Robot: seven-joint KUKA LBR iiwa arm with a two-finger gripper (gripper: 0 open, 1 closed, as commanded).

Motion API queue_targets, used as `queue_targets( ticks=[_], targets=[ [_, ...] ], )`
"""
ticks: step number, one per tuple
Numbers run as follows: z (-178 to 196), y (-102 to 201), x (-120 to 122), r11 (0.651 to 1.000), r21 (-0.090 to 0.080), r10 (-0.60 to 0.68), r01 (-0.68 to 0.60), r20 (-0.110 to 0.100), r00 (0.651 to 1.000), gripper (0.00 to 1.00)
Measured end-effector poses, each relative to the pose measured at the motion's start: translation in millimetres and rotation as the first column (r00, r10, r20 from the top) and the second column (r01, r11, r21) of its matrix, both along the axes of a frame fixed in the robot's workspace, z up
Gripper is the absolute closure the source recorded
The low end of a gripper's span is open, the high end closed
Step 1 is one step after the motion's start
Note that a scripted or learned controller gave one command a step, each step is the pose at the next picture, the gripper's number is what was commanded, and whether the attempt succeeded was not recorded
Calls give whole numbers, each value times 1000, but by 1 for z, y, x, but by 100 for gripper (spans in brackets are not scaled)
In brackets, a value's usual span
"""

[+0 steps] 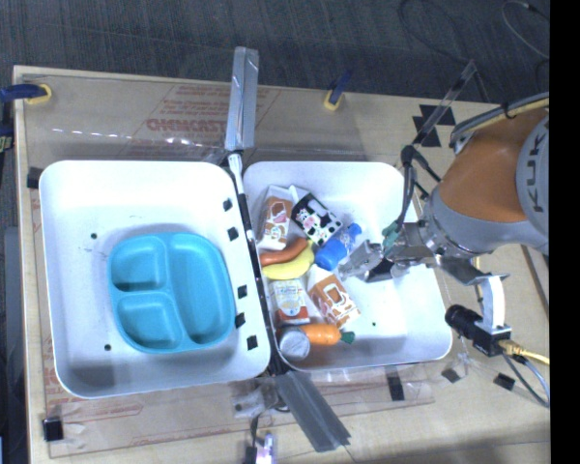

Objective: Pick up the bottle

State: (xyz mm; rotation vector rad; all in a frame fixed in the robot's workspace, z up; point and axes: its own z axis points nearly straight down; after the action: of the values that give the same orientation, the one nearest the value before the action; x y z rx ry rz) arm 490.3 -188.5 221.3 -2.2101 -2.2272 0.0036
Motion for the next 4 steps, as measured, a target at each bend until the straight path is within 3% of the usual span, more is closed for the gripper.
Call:
queue_targets(
  ticks=[1,2,3,4],
  targets=[
    [-39,5,53,998,-1,-67,67,0,998,0],
    [-127,-8,83,986,0,-165,165,5,986,0],
    [-2,-15,94,911,-1,-413,413,1,911,0],
    [-130,-5,89,928,-1,-373,373,0,928,0]
  ],
)
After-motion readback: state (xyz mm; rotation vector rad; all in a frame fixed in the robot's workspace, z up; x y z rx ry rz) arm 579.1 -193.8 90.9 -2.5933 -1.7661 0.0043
